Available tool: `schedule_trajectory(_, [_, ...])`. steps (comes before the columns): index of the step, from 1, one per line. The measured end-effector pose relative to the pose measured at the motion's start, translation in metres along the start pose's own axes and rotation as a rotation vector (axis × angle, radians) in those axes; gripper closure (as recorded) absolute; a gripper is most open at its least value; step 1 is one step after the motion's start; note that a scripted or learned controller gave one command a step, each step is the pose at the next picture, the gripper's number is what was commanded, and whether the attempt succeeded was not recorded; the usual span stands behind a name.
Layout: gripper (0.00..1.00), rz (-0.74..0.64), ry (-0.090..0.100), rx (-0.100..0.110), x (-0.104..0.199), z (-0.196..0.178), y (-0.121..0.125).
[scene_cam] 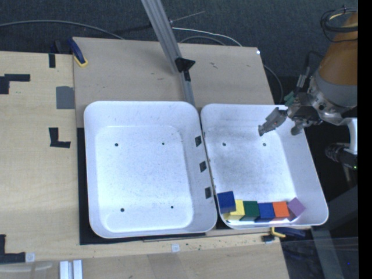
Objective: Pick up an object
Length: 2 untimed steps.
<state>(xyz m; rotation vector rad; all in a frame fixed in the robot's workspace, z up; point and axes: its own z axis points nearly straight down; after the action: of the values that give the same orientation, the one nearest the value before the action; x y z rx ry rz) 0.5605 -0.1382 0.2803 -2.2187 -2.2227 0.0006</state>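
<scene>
Here the hand (282,122) is hovering over the far right part of the right bin (302,156), its two fingers spread apart and gripping nothing. The coloured blocks (258,209) are lying in a row along that bin's near wall, their long axis running left to right, well apart from the hand and nearer the viewer, so the coming reach is likely heading nearward and down.

Both bins, the left bin (142,167) and the right bin (256,161), are seen as smooth, slightly glossy white plastic, speckled with dark marks. The bench (35,173) is shown as matt pale wood. A ribbed metal rail (160,22) is seen at the far side.
</scene>
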Motion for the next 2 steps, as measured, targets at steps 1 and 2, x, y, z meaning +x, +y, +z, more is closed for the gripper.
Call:
schedule_trajectory(1, [0.0, 0.001, 0.0, 0.003, 0.0178, 0.004, -0.0362])
schedule_trajectory(2, [1.0, -0.001, 0.001, 0.002, 0.0181, -0.0057, -0.0346])
